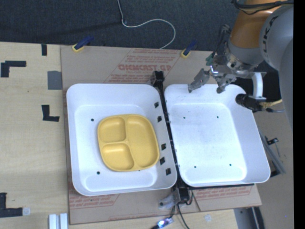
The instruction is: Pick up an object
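Plainly nothing is picked yet; the gripper (pixel 208 84) hangs spread and empty, well right of the yellow divided plate (pixel 127 142); reaching, closing and lifting remain.

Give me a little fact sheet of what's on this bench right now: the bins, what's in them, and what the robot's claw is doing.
left bin: holds a yellow plate
plate: three compartments, lying flat near the bin's middle
right bin: white, shallow
gripper: open, over the right bin's far edge, holding nothing
arm: reaches in from the right
bench: wooden, with cardboard under the bins
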Tool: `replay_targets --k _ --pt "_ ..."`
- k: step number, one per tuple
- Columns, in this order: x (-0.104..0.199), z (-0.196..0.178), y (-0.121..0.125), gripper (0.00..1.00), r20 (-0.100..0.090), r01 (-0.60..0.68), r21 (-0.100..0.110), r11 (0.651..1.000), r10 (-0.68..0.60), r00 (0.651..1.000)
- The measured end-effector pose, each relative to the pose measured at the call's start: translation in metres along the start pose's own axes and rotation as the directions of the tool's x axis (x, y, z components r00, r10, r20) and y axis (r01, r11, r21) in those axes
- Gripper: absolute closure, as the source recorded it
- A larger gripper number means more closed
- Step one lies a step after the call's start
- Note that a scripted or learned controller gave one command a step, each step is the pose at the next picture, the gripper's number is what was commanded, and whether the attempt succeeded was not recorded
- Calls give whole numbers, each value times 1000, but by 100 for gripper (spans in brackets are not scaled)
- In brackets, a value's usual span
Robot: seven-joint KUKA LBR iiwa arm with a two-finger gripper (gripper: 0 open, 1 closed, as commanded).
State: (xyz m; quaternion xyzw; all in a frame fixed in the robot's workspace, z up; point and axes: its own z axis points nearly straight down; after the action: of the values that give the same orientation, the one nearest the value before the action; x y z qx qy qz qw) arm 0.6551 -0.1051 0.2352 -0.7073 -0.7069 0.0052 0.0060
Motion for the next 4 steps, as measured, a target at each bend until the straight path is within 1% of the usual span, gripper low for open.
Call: replay_targets --k 1,2,3,4 --pt "0 -7 2 0 1 2 -12 1000 -2 1000" --pt "-8 50 7 0 2 1 -5 1000 -1 1000" --pt "0 112 12 0 1 3 -5 1000 -3 1000" --pt "2 156 11 0 2 4 -9 1000 -4 1000"
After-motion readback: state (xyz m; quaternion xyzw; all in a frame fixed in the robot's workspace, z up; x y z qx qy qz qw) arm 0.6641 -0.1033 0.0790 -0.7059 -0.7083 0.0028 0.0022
